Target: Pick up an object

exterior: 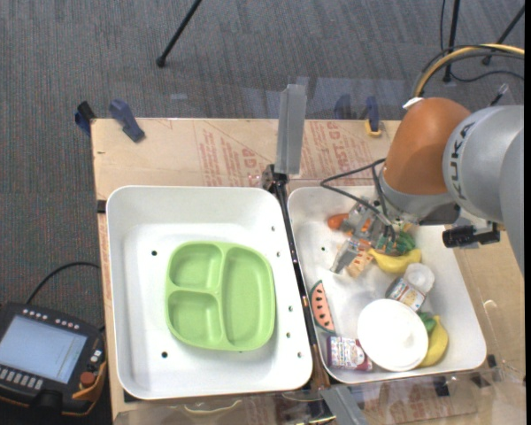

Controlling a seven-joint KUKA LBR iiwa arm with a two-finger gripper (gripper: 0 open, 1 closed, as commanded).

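The arm (478,162) is cut off by the right edge and hides the right bin's (471,312) far corner. The white bowl (392,335) covers most of 1 banana (436,342). The small items under the gripper (361,248) are too tangled to identify.

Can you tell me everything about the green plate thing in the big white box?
The green plate is a light green tray, plastic by its look, with rounded corners and three sections: two small ones on the view's left and one long one on the right. It lies flat, slightly turned, on the floor of the left bin, with nothing in it, and apart from the bin's walls.
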